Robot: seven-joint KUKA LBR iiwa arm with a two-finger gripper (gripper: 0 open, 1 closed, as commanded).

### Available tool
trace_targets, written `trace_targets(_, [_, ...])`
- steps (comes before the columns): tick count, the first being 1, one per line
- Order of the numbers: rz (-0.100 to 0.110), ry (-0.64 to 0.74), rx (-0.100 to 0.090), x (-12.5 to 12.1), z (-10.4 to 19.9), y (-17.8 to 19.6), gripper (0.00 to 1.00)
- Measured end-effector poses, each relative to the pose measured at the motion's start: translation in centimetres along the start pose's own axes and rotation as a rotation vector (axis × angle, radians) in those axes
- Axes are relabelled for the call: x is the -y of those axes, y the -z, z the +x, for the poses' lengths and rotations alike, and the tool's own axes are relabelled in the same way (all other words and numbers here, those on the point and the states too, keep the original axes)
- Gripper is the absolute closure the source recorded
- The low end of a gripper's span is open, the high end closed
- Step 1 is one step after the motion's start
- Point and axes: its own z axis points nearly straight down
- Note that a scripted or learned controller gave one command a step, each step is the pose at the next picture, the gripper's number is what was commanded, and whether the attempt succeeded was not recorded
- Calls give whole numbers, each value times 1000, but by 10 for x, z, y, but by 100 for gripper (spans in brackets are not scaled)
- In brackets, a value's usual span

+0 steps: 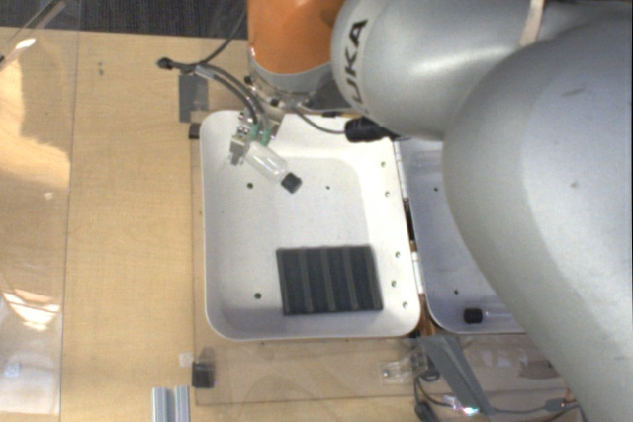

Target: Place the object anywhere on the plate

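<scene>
The pincer (242,145) hovers at the left white bin's (229,257) upper left corner, well apart from the black ribbed plate (328,279), perhaps seeking something to carry there; whether it is clenched or released I cannot tell.

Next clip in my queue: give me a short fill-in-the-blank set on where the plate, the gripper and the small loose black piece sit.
1. The ribbed black plate lies in the white bin on the view's ___ side.
2. The small black thing lies in the other bin, on the view's ___ side.
3. The gripper hangs over the bin that holds the ___.

Missing words: left; right; plate.
</scene>
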Motion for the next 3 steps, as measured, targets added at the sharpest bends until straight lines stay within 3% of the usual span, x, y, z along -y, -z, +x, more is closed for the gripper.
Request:
trace_targets(1, [1, -176, -1, -5, -12, -41, 100])
trace_targets(2, [-4, -201, 4, 22, -9, -112, 100])
trace_targets(3, [-7, 197, 4, 48, 89, -109, 100])
